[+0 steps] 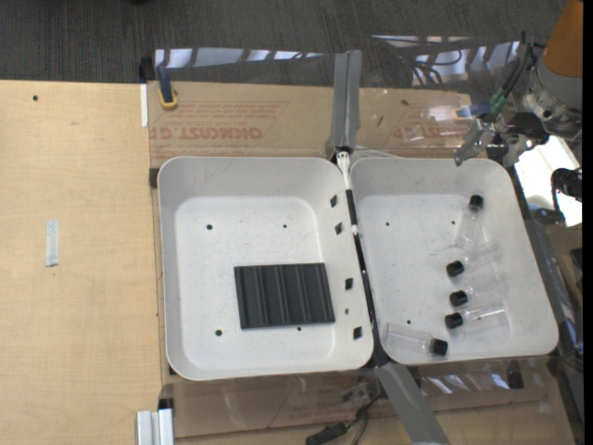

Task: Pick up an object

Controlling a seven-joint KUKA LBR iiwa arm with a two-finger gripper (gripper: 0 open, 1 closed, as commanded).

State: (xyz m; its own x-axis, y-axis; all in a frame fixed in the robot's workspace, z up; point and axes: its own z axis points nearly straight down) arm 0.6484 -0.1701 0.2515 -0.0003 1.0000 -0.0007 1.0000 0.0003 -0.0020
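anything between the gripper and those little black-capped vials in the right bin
Nothing visible does. The gripper sits at the right bin's far rim, and the nearest vial lies just below it on open bin floor.

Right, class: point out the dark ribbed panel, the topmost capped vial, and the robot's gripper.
dark ribbed panel [283, 295], camera view, middle of its ridged face.
topmost capped vial [475, 203], camera view, on its black cap.
gripper [474, 143], camera view, at its tip.
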